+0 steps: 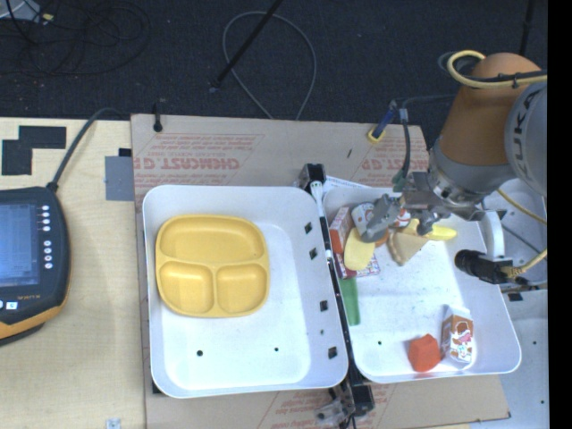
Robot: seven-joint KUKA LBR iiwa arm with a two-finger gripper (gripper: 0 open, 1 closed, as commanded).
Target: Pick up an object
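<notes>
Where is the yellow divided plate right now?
The yellow divided plate lies in the left bin, toward its upper left, far from the gripper.

Even overhead light, white bins (228,365) bright, near blown out. Far floor (179,43) dark. Soft short shadows. Slightly soft focus, mild grain.

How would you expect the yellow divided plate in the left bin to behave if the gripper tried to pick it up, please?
The yellow divided plate looks like rigid moulded plastic, so it would probably keep its shape. It lies flat and wide, so it is unlikely to roll or tip. Its low rounded rim may give the gripper little to pinch, so it might slip.
</notes>
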